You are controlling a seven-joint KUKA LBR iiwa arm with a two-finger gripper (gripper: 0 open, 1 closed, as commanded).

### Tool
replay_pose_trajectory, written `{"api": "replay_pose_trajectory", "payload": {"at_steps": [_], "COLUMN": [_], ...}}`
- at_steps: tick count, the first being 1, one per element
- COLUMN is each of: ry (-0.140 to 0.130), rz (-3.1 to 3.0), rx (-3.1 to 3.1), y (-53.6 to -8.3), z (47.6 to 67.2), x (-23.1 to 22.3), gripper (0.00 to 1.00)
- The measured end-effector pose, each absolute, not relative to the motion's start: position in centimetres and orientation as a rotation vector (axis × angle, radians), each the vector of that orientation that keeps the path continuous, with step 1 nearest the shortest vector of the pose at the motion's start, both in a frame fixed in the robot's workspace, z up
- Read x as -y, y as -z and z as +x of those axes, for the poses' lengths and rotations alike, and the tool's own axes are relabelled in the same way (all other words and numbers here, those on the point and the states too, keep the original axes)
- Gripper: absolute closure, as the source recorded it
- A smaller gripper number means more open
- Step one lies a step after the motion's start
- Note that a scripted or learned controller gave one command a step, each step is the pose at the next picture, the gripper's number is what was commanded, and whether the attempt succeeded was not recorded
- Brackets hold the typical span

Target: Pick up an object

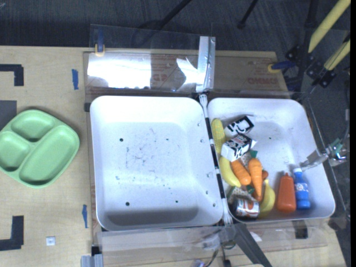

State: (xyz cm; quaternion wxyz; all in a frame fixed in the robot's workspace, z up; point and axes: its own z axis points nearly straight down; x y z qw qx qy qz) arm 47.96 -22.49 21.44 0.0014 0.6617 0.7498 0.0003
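Note:
The right bin (278, 118) holds a cluster of objects along its left and front sides. Two black-and-white patterned boxes (240, 125) (238, 146) lie near a yellow banana-like piece (217, 130), and another yellow piece (227, 172) lies below them. Two orange carrots (241, 173) (255, 174) lie side by side in the middle. A red-and-white can (245, 206) rests at the front left corner. An orange bottle (286, 193) and a blue bottle (301, 188) stand together at the front right.
The left bin (147, 149) sits beside the right one, sharing a divider. A green divided plate (36, 148) lies on the bench at far left. A clear panel (150, 65) stands behind the left bin. A small metal piece (325, 156) juts over the right bin's right rim.

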Motion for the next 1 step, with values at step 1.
{"api": "replay_pose_trajectory", "payload": {"at_steps": [1], "ry": [-0.002], "rz": [1.402], "rx": [-2.811], "y": [-18.15], "z": [47.99], "x": [22.22], "gripper": [0.0]}}
